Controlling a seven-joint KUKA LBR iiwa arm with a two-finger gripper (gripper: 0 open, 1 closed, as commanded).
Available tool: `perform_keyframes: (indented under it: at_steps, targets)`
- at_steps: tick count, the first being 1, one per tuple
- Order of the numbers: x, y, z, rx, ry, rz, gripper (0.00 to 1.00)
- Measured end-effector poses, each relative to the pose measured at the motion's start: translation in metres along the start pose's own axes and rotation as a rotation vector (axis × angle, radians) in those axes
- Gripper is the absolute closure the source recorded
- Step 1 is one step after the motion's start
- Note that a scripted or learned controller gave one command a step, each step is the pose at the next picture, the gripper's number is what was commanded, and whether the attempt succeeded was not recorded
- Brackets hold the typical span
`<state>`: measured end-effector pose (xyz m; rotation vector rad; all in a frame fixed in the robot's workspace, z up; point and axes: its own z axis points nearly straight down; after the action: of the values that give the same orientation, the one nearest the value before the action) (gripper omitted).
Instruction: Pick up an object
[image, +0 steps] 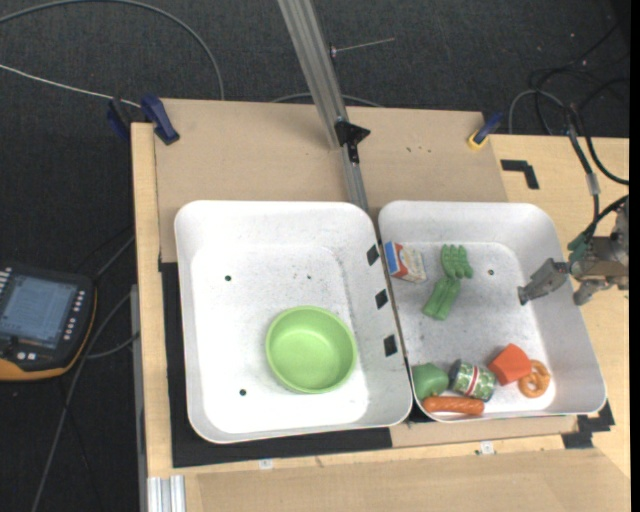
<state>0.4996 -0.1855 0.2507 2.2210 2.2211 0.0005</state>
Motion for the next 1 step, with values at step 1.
perform_keyframes:
  at_steps: [1]
  targets:
    - [-0.01,0.0005,0.0529,0.004,0.001,0.001,0.0]
